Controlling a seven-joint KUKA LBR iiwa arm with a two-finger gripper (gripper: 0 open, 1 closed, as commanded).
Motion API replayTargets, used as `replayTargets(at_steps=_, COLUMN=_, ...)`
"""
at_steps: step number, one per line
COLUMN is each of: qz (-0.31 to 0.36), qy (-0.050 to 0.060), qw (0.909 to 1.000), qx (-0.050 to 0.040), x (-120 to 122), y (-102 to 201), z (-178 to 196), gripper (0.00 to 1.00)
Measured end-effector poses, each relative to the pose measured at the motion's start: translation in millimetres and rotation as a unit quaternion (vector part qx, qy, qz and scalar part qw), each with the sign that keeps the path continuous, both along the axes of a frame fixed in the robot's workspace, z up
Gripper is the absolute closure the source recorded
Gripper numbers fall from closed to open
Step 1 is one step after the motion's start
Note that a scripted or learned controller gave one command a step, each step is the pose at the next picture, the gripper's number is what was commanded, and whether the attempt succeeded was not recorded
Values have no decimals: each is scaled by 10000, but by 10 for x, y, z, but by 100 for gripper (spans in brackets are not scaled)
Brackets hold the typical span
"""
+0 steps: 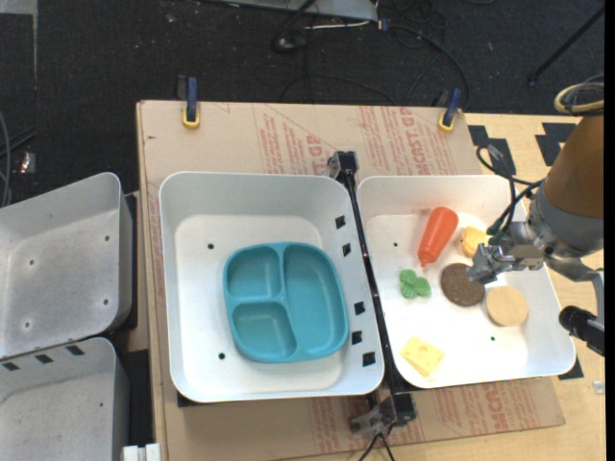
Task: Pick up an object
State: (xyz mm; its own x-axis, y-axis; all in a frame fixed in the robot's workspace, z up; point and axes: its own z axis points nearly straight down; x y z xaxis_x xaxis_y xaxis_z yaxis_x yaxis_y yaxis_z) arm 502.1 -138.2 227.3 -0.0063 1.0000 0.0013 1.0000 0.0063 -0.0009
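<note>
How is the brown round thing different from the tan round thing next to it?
The brown disc is dark, the tan disc pale. The brown disc lies nearer the green piece; the tan disc lies nearer the bin's right wall. The gripper hangs at the brown disc's edge, not the tan disc's. Both are flat, round, similar-sized.

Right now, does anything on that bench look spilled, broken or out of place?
Nothing stands out. The teal divided tray lies flat in the left bin; the toy carrot, cheese wedge and brown disc lie loose in the right bin.

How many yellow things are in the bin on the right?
2: a cheese wedge near the front edge, and a yellow piece beside the carrot, partly hidden by the gripper.
</note>
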Motion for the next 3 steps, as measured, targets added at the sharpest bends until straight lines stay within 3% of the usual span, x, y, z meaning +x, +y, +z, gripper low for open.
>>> replayTargets(at_steps=3, qz=13, qy=-7, qw=10000, qx=1, x=41, y=1698, z=179, gripper=100)
